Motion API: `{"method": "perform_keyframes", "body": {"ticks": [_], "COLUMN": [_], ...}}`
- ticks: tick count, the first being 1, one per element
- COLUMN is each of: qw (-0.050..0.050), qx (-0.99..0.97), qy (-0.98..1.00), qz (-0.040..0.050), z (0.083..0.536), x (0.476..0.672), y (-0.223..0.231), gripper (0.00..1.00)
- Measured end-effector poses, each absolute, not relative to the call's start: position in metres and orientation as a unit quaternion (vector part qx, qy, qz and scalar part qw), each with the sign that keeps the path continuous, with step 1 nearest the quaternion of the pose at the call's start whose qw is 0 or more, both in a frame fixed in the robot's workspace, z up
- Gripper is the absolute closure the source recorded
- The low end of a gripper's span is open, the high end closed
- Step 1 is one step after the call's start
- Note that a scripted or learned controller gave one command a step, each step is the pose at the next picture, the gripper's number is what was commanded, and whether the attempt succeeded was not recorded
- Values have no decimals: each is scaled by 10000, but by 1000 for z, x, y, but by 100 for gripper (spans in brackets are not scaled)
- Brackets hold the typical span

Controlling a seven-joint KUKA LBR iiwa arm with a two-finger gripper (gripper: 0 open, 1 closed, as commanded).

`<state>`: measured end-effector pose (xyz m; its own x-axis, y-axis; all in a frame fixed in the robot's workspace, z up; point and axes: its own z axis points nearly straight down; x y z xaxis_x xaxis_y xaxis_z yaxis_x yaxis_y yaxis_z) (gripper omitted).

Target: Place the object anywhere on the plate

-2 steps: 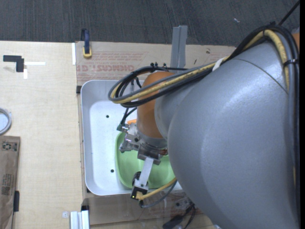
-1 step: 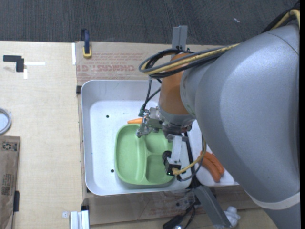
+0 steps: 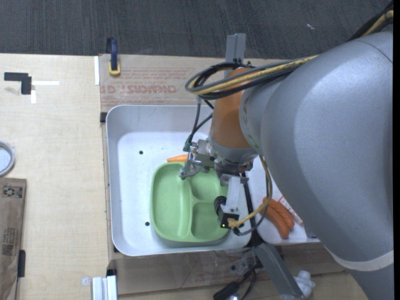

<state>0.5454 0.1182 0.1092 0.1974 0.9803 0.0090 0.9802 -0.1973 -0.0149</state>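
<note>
1. A green plate (image 3: 178, 208) lies in a shallow white bin (image 3: 122, 167). It is the landmark for everything below.
2. The plate is a pale lime green with rounded corners, and raised ridges divide it into compartments: one long section on its left and smaller ones on its right.
3. The plate sits toward the near right part of the bin floor, its near edge close to the bin's near wall.
4. Just beyond the plate's far edge, a small orange object (image 3: 177, 159) lies on the white bin floor. It is thin, carrot-like, and partly hidden under the arm.
5. A large grey robot arm (image 3: 325, 142) with an orange band (image 3: 226, 120) reaches in from the right of the plate.
6. The gripper (image 3: 187, 167) hangs over the plate's far right corner, just beside the small orange object. Whether its fingers are apart or closed cannot be told.
7. Black and yellow cables (image 3: 240, 77) loop around the wrist, and the arm covers the plate's right edge.
8. Right of the plate, past the arm, two orange sausage-shaped items (image 3: 279, 217) lie on a white surface.
9. Beyond the bin, a blue and yellow clamp (image 3: 112, 56) sits on the cardboard.
</note>
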Motion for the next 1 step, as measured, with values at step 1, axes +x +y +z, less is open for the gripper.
{"method": "perform_keyframes", "body": {"ticks": [1], "qw": [8], "qx": [-7834], "qy": [-6215], "qz": [24], "z": [91], "x": [533], "y": [133], "gripper": [0]}}
